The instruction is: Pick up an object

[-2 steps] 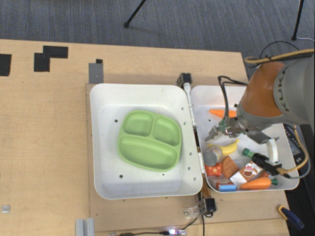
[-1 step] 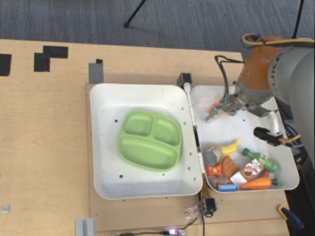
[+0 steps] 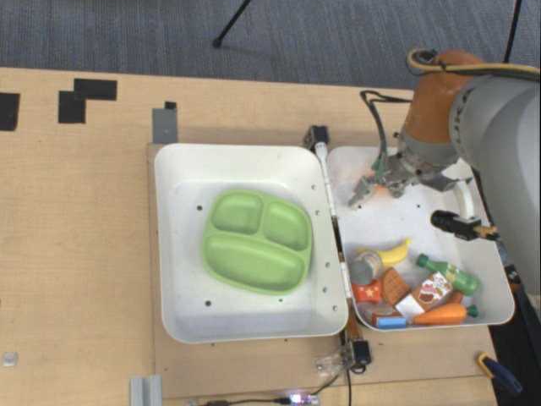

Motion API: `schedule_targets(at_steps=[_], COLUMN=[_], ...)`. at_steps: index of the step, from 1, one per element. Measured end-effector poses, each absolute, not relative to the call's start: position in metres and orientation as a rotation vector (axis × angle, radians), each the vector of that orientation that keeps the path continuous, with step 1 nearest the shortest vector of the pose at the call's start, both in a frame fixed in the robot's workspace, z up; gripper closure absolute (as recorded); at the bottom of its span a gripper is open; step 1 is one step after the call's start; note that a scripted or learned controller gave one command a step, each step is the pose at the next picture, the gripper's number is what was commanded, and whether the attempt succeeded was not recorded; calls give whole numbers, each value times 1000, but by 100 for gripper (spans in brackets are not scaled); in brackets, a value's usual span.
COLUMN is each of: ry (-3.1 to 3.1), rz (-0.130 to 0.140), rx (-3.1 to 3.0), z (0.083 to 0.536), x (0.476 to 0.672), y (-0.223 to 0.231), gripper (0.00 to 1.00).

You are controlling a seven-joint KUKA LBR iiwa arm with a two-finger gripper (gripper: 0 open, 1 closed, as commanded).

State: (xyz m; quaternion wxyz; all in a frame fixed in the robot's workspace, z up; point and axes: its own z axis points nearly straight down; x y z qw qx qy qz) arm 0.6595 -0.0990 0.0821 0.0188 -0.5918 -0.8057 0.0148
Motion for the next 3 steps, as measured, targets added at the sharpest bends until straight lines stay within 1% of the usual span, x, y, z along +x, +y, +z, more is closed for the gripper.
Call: schedule_targets(at_steps=[1,2,3], ry=[-2496,-2502,-2118], rz=[0,-1,-3], rx=[-1910,-1904,-2323], z=[85,97,171], x=[669,670,641], y=[-133,-132,-95], gripper=[0,100,100])
